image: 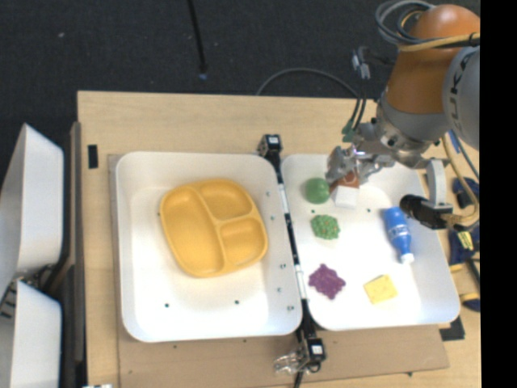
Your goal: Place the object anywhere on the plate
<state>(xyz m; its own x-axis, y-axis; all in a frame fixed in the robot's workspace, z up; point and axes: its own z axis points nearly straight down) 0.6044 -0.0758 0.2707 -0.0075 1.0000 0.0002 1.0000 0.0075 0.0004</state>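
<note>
1. Yellow three-compartment plastic plate (214,226) in the left bin carries nothing; placement remains.
2. Gripper (347,180) hangs low in the right bin beside a small round green object (317,190); grip state cannot be told.
3. No object appears lifted yet.

Smooth, glossy plastic plate (214,226) lies in matt white bins (137,297) on a wooden bench (202,115).

A yellow plate (213,226) with three compartments lies flat in the left bin (145,314). In the right bin (428,297), a small white-and-red block (347,195) sits beside a green ball (317,190).
</note>
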